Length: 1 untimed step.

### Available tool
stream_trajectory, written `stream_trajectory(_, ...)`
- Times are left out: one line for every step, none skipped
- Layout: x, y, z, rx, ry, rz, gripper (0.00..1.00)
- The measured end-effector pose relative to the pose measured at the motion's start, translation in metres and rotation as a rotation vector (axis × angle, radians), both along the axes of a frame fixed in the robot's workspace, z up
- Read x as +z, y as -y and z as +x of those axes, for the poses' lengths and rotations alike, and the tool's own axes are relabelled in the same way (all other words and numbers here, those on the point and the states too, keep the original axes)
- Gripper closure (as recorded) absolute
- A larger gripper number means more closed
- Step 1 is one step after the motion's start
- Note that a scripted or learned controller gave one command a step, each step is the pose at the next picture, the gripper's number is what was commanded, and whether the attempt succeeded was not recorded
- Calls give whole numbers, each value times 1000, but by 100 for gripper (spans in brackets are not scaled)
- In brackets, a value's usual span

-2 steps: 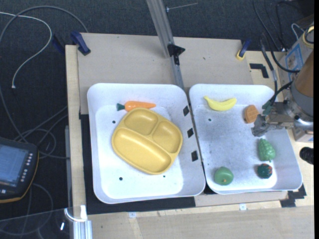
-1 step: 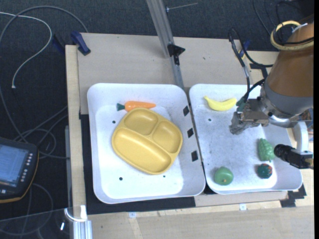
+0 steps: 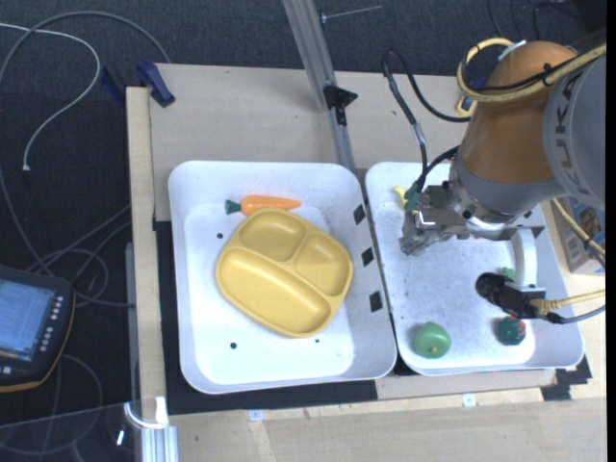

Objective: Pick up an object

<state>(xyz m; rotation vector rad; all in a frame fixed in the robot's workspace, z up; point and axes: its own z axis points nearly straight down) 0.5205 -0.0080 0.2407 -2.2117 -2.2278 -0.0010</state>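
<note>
Camera view: gripper (image 3: pixel 416 242) hangs over the right bin (image 3: pixel 462 354).

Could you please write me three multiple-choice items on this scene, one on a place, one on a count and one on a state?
1. Where does the toy carrot lie?
A. in the left bin, beside the yellow tray's far edge
B. in the right bin
C. on the bench outside the bins

2. How many compartments has the yellow tray?
A. one
B. three
C. six

3. How does the green apple stand?
A. on the tray
B. hanging from the arm
C. resting on the right bin's floor

Answers:
1 A, the carrot lies just beyond the tray in the left bin.
2 B, two ridges part it into three.
3 C, it sits on the floor near the front wall.
</note>
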Motion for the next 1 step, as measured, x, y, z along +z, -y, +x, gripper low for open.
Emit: stream_trajectory(4,-61,15,1,3,1,100)
